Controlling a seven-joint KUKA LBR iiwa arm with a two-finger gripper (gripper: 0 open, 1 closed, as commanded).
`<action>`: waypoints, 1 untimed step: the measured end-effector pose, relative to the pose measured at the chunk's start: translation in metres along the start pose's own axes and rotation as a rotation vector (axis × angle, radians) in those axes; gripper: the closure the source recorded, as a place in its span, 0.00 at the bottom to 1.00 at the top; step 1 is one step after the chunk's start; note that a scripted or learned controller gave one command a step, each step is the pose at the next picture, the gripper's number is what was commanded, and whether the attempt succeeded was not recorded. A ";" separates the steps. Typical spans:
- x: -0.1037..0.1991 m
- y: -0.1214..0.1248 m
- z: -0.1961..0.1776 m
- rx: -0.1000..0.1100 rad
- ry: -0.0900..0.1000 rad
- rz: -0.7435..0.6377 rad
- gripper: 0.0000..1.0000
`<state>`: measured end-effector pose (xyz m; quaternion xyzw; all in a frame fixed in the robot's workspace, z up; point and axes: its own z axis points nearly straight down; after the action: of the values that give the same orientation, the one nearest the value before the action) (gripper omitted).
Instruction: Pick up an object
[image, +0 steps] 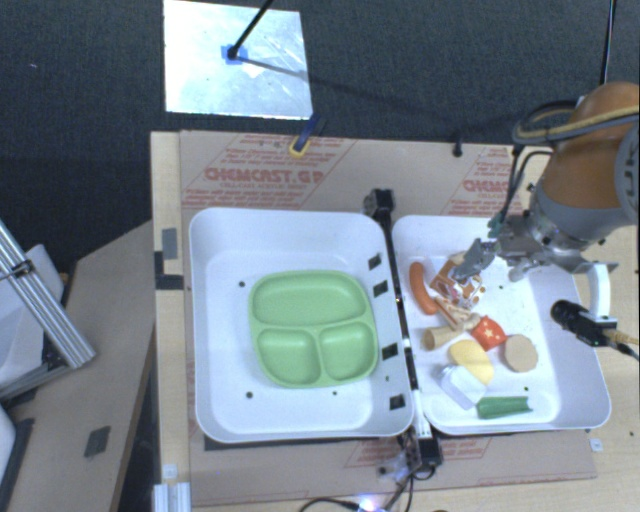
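Here, the left bin (215, 330) holds a green tray (310, 328). At three o'clock, the right bin (580, 400) carries toy food (470, 350); the gripper (470, 268) hovers at its twelve o'clock, grip unreadable.

Grey arm with orange band reaching in from the right, end effector (474, 262) angled down-left
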<state>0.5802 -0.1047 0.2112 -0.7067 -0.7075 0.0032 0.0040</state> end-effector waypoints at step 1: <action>0.000 0.003 -0.006 -0.012 -0.001 -0.002 0.00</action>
<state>0.5827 -0.1046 0.2170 -0.7060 -0.7082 -0.0004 -0.0006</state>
